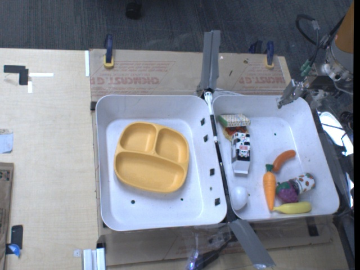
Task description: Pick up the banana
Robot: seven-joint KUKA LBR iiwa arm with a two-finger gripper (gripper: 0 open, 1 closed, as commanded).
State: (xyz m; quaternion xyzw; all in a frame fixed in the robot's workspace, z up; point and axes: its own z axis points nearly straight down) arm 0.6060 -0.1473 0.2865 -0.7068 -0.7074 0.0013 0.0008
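Observation:
The banana (292,208) is small and yellow and lies flat at the front edge of the right bin (301,122), near its front right corner. It sits just in front of a bunch of purple grapes (288,192) and beside the tip of a carrot (270,189). My gripper (290,94) hangs over the bin's far right corner, well behind the banana and apart from every object. Nothing is visible in it.
The right bin also holds an orange sausage (284,158), a spotted toy (305,181), a white egg (240,197), a cow-patterned carton (242,151) and a sandwich (234,122). A yellow divided plate (152,156) lies in the left bin (112,207).

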